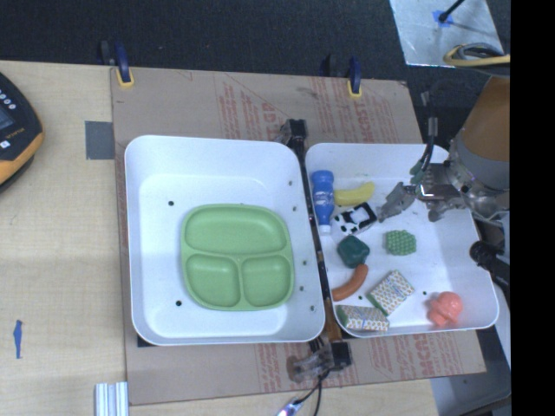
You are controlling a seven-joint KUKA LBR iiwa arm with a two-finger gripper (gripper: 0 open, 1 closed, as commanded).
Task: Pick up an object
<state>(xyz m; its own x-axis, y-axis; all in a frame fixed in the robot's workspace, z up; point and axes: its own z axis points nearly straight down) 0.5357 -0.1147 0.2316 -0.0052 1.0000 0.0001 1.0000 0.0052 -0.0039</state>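
My gripper (414, 208) hangs over the back half of the right bin (468, 258), open, with nothing between its fingers. Just in front of it lies a round green textured object (400, 243). To its left are a yellow banana (354, 195), a black-and-white item (354, 219) and a blue bottle (322, 198) along the bin's left wall. A dark green object (353, 251), an orange sausage shape (349, 282), a patterned box (391, 291), a flat packet (362, 319) and a pink object (444, 308) lie nearer the front.
The left bin (147, 232) holds a light green divided tray (237, 256). A clamp-like fitting (295, 133) stands between the two bins at the back. A yellow-and-black device (13, 137) rests at the bench's far left edge.
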